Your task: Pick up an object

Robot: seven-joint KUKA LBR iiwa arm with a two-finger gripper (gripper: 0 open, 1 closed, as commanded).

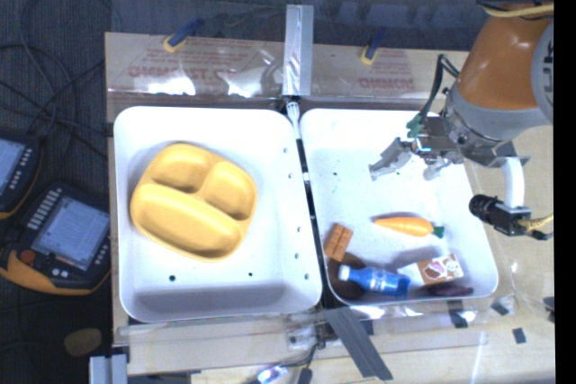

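Hand (409, 163) hangs spread wide above the right bin (360, 130), gripping nothing.

A single fixed camera looks down at a slant on the bench (126, 49), taking in both white bins (306, 157) from above, floor visible beyond the bench's far edge.
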